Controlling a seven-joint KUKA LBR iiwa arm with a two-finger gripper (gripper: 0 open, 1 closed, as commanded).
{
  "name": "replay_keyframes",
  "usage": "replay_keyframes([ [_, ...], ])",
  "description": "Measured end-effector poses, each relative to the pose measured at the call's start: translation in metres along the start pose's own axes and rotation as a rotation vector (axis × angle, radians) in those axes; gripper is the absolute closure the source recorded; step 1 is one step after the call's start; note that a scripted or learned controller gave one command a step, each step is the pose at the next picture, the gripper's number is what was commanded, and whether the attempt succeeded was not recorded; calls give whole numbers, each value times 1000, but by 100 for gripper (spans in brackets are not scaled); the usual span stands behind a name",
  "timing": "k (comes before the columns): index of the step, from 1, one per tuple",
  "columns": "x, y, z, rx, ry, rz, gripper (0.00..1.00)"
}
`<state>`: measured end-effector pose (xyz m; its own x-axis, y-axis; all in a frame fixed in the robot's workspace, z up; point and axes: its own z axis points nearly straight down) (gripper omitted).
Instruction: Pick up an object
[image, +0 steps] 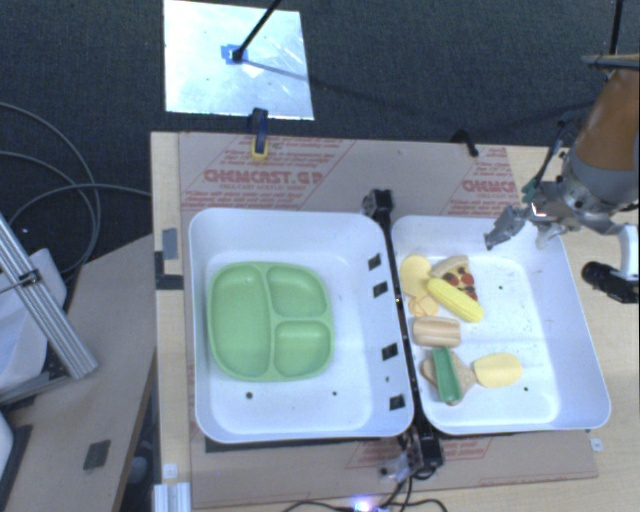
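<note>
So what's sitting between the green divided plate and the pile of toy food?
In the camera view, bare white floor of the left bin, then the black clipped seam where the bins meet; the green divided plate and toy food lie either side.

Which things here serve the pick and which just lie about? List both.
For the job: tool, corn cob, pizza slice, bread roll, yellow lump, green stick, right bin.
Lying about: green divided plate, left bin, blue clamp.

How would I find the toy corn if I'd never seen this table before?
Look at the right white bin, the one with the pile of toy food. Along its left side, near the top of the pile, lies the corn, tilted beside the pizza slice. It is the bright yellow, bumpy stick.
</note>
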<state>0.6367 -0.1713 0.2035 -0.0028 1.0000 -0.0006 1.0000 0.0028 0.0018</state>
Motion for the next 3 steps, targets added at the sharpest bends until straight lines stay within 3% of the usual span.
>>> replay_keyframes([
  [1, 46, 33, 110, 2, 2, -6, 0],
  [2, 41, -5, 118, 2, 1, 2, 0],
  [3, -40, 28, 117, -5, -4, 6, 0],
])
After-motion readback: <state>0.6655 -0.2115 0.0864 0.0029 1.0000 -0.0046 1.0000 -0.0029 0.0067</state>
